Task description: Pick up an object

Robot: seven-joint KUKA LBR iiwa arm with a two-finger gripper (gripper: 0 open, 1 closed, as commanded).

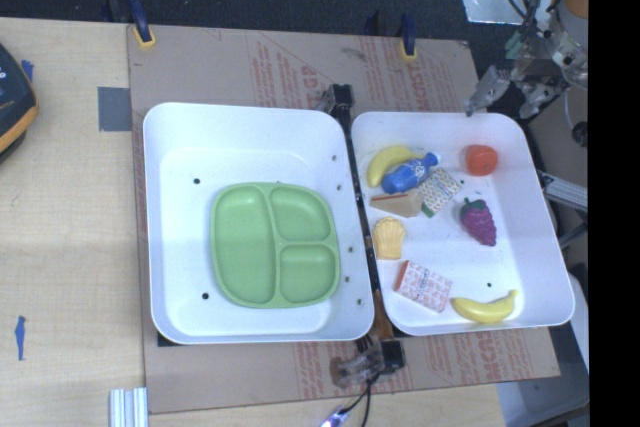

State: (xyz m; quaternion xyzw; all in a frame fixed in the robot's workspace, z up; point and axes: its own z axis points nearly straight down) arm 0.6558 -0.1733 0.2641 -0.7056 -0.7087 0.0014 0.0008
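Gripper (497, 93) hovers past the far right corner of the right bin (545, 215), fingers spread wide, holding nothing. A tomato (481, 159) lies nearest it.

Pincer (508, 87) (fingers spread) hovers beyond right bin (535, 245) holding toys.

The right bin (535, 245) is crowded at its far left, where a banana (387, 160), blue bottle (406, 174) and packet (438, 190) touch; open floor lies between the grapes (479, 221) and the near banana (485, 307).

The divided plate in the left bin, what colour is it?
Light green, seen in the camera view.
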